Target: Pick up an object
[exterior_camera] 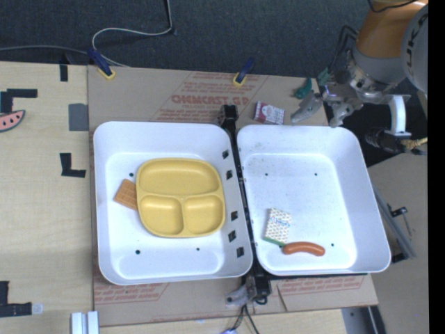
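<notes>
On the desk point(55, 186) we see two white bins side by side. The left bin point(111, 256) carries the largest thing, a yellow divided plate point(182, 195) lying flat near its middle. It looks like stiff, light plastic, and we judge it too broad to pinch across, so only its raised rim would give a hold. A tan cracker-like square point(126, 194) pokes out from under the plate's left edge; thin and likely brittle, it is a poor choice.

The right bin point(313, 152) holds two smaller things near its front edge. A small patterned packet point(279, 223) lies flat, light and probably crinkly, hard to get under. Just beside it lies an orange sausage-shaped toy point(303, 249), narrow, rounded and perhaps a little slippery. We judge it the easiest pick, taken across its middle.

The claw point(321, 108) hangs above the desk behind the right bin's far rim, its fingers spread and pinching nothing.
</notes>
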`<state>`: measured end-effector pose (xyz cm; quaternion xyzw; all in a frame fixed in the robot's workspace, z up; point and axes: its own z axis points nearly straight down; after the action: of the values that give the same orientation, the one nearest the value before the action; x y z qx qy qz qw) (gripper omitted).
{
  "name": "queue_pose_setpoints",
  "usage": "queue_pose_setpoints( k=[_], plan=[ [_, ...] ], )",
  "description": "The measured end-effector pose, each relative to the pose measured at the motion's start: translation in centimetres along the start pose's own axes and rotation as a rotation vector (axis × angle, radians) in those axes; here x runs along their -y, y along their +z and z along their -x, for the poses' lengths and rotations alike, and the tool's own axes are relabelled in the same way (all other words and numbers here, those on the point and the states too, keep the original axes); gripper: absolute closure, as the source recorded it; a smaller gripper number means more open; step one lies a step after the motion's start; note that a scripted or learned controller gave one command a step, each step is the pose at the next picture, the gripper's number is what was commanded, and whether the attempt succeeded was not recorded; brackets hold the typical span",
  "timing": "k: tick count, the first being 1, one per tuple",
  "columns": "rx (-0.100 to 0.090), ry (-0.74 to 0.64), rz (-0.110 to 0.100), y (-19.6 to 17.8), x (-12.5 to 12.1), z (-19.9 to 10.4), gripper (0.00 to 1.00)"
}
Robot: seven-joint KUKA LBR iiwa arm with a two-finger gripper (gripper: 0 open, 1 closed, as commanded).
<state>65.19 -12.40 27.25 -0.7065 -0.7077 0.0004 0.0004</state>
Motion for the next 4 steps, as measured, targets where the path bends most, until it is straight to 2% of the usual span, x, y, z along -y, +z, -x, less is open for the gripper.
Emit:
queue_pose_setpoints(
  k=[1, 2, 3, 4],
  plan=[
    [-0.001, 0.001, -0.003, 10.0, 7.6, 0.2, 0.00],
    [0.000, 0.001, 0.003, 18.6, 9.5, 1.7, 0.00],
    [0.004, 0.002, 0.006, 17.7, 9.5, 1.9, 1.00],
    [0.003, 0.002, 0.005, 17.7, 9.5, 1.8, 0.00]
  ],
)
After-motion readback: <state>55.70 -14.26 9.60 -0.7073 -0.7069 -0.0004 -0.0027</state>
